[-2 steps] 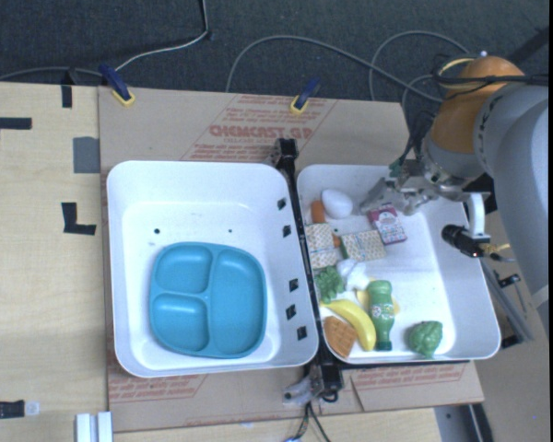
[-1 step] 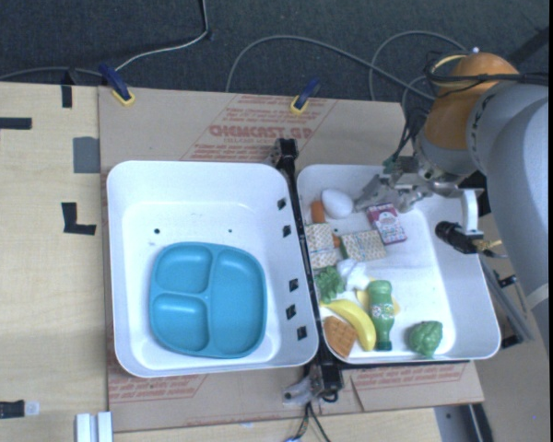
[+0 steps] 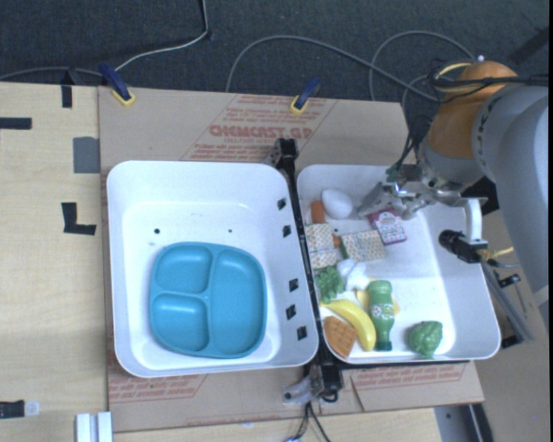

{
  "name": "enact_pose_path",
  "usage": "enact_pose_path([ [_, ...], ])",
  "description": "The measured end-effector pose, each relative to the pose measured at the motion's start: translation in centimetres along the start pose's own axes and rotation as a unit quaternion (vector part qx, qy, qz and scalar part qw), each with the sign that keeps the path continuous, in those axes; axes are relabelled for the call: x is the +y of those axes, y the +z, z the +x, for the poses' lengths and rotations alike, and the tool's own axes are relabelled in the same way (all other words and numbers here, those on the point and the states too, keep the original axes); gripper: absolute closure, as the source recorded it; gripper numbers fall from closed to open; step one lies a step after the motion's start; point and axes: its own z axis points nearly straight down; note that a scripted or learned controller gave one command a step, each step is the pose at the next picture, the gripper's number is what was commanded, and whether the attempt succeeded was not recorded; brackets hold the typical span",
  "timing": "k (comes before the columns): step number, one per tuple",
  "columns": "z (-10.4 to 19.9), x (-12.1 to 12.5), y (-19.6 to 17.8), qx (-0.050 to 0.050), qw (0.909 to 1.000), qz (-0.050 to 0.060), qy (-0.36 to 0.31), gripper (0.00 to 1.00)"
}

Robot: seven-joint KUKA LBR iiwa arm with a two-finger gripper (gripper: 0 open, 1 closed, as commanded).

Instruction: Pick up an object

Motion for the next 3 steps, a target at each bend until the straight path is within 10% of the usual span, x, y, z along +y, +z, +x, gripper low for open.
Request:
enact_pose_path([
  [3, 2.3, -1.7, 0.0, 0.0, 1.0, 0.0, 0.0, 0.0],
])
